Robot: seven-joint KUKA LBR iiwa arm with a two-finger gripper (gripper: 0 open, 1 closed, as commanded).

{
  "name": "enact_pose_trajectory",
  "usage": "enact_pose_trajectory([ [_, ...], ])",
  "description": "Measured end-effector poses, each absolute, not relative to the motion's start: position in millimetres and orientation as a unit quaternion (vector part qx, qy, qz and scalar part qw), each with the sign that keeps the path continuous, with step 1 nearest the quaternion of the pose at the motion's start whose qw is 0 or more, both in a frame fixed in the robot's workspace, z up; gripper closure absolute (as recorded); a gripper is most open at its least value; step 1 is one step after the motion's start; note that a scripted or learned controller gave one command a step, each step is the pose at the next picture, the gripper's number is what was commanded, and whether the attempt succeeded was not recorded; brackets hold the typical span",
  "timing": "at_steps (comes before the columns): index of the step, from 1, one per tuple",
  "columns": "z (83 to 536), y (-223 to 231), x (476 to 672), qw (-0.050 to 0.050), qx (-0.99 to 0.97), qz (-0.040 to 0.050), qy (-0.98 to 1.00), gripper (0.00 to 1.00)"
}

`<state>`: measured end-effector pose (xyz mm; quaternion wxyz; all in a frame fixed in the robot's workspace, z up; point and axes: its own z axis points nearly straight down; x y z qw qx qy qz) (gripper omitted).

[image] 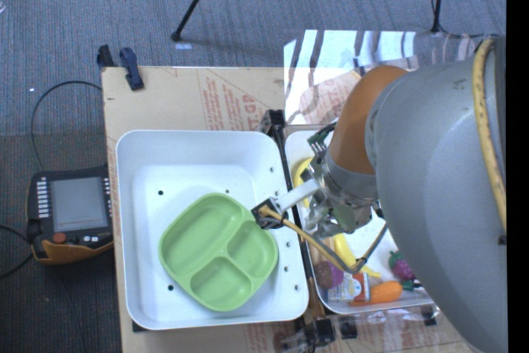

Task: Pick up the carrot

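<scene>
The carrot (385, 291), short and orange, lies near the front edge of the right bin (376, 308), beside a small white packet. My gripper (328, 219) hangs over the left part of that bin, up and to the left of the carrot and apart from it. The grey arm and its orange band (364, 124) cover most of the right bin.
A green three-compartment plate (218, 250) lies in the left bin (145, 157). In the right bin are a yellow banana (340, 248), a purple item (326, 273) and a pink-red item (402, 266) close to the carrot. A yellow cable (306, 236) crosses the bins' divider.
</scene>
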<state>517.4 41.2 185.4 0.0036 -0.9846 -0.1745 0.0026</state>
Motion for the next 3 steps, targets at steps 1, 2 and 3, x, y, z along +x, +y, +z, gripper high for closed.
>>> enact_pose_trajectory([
  [1,184,38,516.4,0.002,-0.985,0.005,-0.173,0.0],
  [2,184,-26,474.6,0.002,-0.97,0.0061,-0.243,0.0],
  [3,183,7,510.9,0.002,-0.977,0.0056,-0.213,0.0],
])
